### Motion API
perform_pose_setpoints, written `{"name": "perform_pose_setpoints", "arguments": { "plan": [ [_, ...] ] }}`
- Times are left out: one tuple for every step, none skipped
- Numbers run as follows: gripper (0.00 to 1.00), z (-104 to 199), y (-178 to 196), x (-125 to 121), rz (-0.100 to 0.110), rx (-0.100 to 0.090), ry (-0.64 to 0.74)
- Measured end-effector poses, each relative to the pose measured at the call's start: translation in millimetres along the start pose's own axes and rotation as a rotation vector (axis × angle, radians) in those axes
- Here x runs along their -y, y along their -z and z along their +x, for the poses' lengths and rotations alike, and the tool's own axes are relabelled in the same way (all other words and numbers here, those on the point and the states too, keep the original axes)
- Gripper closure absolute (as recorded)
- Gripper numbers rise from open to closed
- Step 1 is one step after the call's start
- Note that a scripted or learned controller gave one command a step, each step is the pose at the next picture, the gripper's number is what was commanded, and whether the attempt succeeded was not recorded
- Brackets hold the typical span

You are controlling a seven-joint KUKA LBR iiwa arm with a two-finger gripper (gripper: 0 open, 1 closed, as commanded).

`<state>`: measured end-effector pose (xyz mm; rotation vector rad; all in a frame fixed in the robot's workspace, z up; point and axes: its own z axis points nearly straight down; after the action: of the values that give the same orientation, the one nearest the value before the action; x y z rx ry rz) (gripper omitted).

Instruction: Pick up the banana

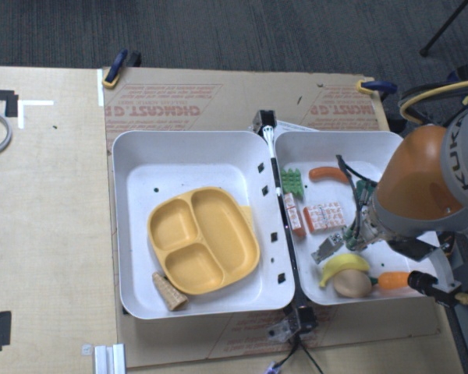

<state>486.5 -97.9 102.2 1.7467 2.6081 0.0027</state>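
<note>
You are looking down on a bench topped with cardboard point(242, 104), grey carpet beyond it and pale wood to the left. Two white bins sit side by side on the cardboard. The left bin point(132, 209) holds a yellow plate point(203, 240) with three compartments, tilted a little, and a small tan block point(168, 291) lies just beside the plate's lower left edge. The right bin point(320, 140) holds the rest: a green block point(292, 181) near the dividing wall, an orange sausage-like piece point(327, 174) beside it, a red packet point(293, 213) below the green block, and a white-and-red box point(324, 216) next to the packet. The banana point(343, 265) lies near the front of the right bin, curved, with a brownish round thing point(352, 284) touching its lower side and a carrot point(392, 280) just to the right of that. The arm point(417, 181) comes in from the right, its orange band over the right bin. The gripper point(351, 236) hangs just above the banana, close to a small grey piece point(327, 249). You cannot tell how the jaws stand, and nothing shows between them.
</note>
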Motion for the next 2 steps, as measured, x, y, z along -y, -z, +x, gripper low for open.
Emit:
{"name": "perform_pose_setpoints", "arguments": {
  "plan": [
    [0.0, -1.1, -9.5, 9.1, 0.001, -0.001, 0.153],
    [1.0, -2.1, 0.3, 7.9, -0.002, 0.001, 0.15]
  ]
}}
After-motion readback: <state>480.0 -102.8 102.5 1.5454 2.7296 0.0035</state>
